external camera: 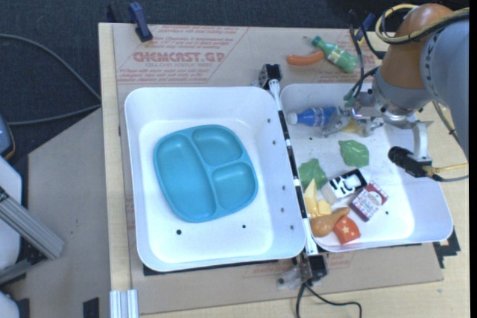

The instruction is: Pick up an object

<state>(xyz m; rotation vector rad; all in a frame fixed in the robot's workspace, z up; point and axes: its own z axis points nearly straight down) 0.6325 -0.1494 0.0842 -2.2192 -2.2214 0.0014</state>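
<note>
Nearest of all, at the near edge of the right bin (pixel 428 223): red round piece (pixel 347 231), touching orange piece (pixel 328 223) and yellow wedge (pixel 310 197). Likeliest to be picked, judging by nearness: blue bottle (pixel 313 116), lying on its side in the far left part of the same bin, close to the bin's left wall. Long axis about left to right, cap end to the left, body end to the right, toward the gripper (pixel 352 120). Sits just left of the gripper, maybe touching it; cannot tell for sure, since the place is crowded and blurred. Cannot tell either if the gripper is wide or narrow, and nothing clearly seen held in it. For a grasp, probably needs a small move to the left and a closing across the bottle's short side, not along its length. Near of the gripper, apart from it: green lump (pixel 355 153). Further near and left: green leafy piece (pixel 311 173), black and white item (pixel 347 184), dark red packet (pixel 370 202), all close together. Outside the bin, on the bench at the far side: green bottle (pixel 335 54) and orange stick (pixel 304 59). In the left bin (pixel 149 234): blue divided plate (pixel 206 171).
</note>
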